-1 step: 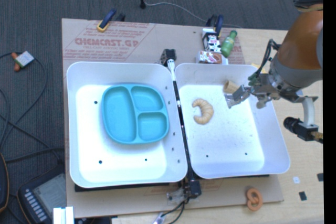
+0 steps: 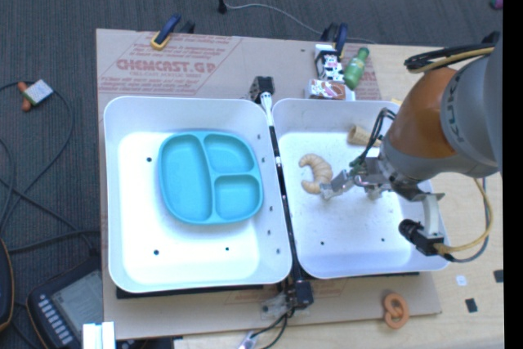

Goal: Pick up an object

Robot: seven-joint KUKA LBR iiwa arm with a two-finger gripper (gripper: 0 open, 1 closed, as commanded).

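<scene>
1 tan croissant-shaped object is seen lying on the floor of the right bin, toward that bin's left half. The gripper is positioned just beside it, at its lower right edge; whether contact is made cannot be told, and how far the gripper is opened cannot be told either, so nothing can be said to be held. 1 small tan piece is found near the right bin's far wall. 1 blue plate with 3 compartments is set in the left bin. 2 white bins are counted on the cardboard-covered bench. 1 green bottle and 1 orange ring are left on the bench outside the bins.
</scene>
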